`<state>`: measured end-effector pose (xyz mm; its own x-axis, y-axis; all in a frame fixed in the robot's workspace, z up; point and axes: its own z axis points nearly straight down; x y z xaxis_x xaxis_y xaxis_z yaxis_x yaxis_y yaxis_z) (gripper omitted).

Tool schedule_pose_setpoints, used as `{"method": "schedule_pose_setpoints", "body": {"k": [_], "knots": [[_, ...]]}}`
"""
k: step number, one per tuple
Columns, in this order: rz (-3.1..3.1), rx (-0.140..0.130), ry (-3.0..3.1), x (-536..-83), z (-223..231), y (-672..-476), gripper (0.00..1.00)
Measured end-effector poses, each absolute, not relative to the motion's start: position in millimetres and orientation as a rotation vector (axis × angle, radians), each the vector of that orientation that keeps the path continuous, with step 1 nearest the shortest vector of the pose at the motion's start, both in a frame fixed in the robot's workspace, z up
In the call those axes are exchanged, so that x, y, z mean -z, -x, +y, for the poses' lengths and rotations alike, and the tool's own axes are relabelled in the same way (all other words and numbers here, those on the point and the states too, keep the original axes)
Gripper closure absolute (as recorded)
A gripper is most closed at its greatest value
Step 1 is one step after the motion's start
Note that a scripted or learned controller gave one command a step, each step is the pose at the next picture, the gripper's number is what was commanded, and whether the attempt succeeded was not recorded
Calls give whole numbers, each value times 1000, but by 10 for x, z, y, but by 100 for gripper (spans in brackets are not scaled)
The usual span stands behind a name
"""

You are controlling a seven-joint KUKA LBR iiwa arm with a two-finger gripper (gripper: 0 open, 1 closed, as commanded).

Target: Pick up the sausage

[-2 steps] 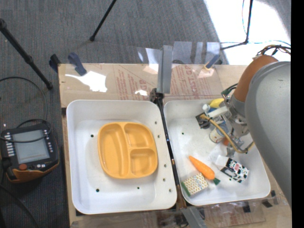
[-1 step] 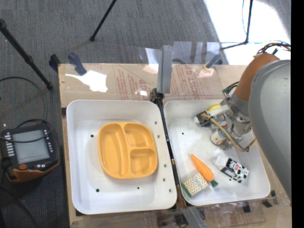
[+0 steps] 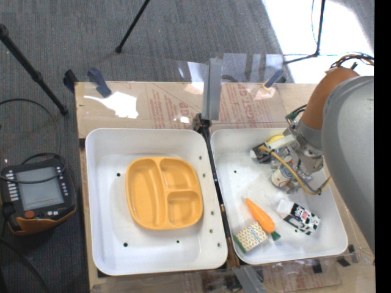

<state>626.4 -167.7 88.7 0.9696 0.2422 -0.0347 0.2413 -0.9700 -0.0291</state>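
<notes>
My gripper (image 3: 286, 177) hangs low over the upper right part of the right bin (image 3: 238, 179), with the grey arm reaching in from the right. The wrist and its cables hide the bin floor directly under the gripper, so I cannot make out what lies there. An orange carrot (image 3: 259, 215) lies just below and left of the gripper, apart from it.
A small black-and-white cow-patterned carton (image 3: 299, 217) lies right of the carrot. A patterned packet (image 3: 252, 237) sits near the right bin's front edge. The left bin (image 3: 104, 224) holds a yellow divided plate (image 3: 164, 191). A teach pendant (image 3: 36, 191) rests on the floor at left.
</notes>
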Motion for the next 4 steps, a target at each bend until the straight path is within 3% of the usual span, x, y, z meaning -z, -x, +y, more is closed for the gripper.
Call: {"method": "schedule_pose_setpoints", "body": {"k": [1, 2, 3, 4], "knots": [[-394, -77, 3086, -924, -1655, -6252, 100], [-1069, -13, 2946, -825, -1646, -6151, 100], [-1350, -10, 2831, -2027, -1820, -6258, 100], [-1348, -10, 2831, -2026, -1822, -6256, 0]]}}
